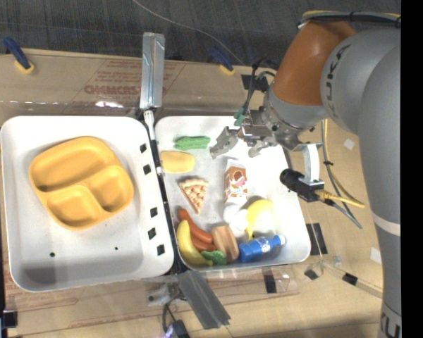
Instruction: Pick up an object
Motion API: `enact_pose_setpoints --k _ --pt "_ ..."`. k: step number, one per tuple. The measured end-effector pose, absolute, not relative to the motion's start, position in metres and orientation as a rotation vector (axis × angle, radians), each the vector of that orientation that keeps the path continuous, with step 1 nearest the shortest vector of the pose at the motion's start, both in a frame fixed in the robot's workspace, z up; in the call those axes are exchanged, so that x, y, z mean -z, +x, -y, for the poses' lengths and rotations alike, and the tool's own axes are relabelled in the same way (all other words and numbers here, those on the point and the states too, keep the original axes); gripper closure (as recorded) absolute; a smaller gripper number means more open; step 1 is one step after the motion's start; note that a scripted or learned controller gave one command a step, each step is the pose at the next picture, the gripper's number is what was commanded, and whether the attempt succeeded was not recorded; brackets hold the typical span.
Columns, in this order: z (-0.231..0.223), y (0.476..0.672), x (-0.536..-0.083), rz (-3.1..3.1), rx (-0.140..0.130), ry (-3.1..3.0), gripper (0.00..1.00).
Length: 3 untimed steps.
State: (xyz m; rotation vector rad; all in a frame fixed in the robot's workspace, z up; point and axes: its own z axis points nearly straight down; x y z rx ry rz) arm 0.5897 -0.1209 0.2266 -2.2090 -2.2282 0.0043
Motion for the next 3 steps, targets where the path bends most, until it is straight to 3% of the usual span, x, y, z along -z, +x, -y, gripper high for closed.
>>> enact_pose_setpoints --k 1,2,3 --pt "0.154 0.56 -0.13 2.208 0.001 -2.238 0.0" --pt "0.171 0.589 -0.109 2.21 0.022 -2.267 0.0" --pt "0.174 0.594 -0.126 2.226 0.033 -2.278 1.0"
